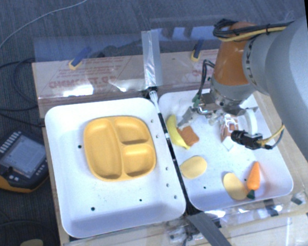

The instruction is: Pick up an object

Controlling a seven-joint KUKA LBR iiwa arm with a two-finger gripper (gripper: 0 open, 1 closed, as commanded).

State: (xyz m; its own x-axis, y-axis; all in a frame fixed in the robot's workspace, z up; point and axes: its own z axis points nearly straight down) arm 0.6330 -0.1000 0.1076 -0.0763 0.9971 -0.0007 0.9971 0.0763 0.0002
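Dark carpet round bench, two shallow white plastic bins [62, 176]. Gripper [211, 109] low in right bin; can't tell its state (wrist blocks view). Orange-brown food block [189, 137] nr yellow banana [172, 132]; I'd centre over block, descend straight.

A yellow divided tray [120, 147] fills the white left bin [76, 214]. Right of the tray: yellow banana [172, 131], orange carrot [254, 175] (green-tipped, perhaps), pale yellow slices [193, 166].
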